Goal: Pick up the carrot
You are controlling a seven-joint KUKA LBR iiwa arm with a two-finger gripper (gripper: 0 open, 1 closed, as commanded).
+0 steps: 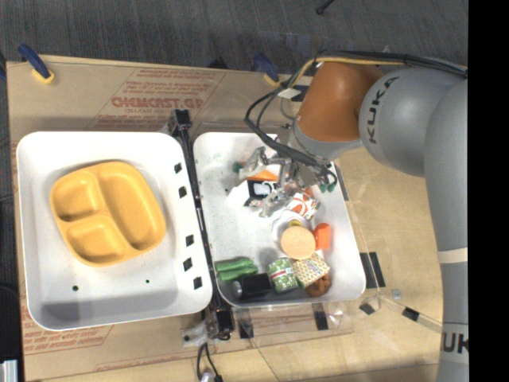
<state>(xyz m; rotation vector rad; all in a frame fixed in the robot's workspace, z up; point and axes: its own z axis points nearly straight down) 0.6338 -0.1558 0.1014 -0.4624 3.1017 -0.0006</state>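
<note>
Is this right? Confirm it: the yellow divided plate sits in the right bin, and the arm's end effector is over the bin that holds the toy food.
Not quite. The camera view shows the yellow divided plate in the left bin, not the right one. The rest stands: the end effector is over the right bin, which holds the toy food, the carrot among it.

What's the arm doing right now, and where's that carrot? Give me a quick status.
Gripper low over the right bin, above small clutter. Carrot lying by the bin's right wall, not held. Round burger toy touching its left side.
</note>
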